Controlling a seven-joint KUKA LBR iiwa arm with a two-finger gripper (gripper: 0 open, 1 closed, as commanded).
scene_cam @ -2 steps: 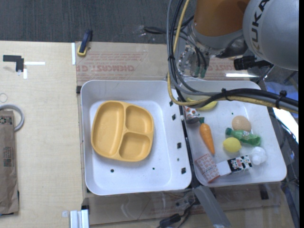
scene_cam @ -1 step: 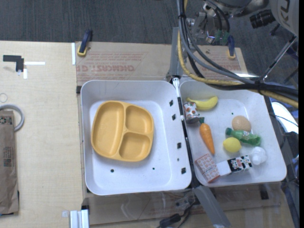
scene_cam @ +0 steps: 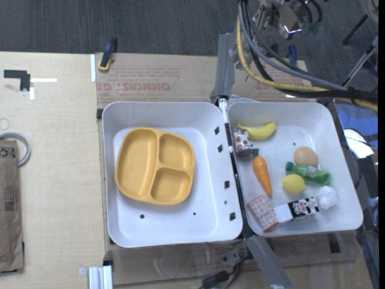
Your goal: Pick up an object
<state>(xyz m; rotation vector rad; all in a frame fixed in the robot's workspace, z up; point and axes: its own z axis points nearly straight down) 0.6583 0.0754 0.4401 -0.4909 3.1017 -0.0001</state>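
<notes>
Dark grey carpeted floor (scene_cam: 120,11) across the top of frame. Pale wood-grain bench top (scene_cam: 48,161) fills the left — flattened brown cardboard sheet (scene_cam: 156,80) with red print lies upper centre. Even overhead light, soft shadows.

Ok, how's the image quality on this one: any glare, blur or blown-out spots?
Camera view: even, soft lighting with faint shadows; the yellow plate and carrot are reasonably sharp. A bright glare patch sits just outside the right bin's rim; the cables at top look slightly soft.
</notes>
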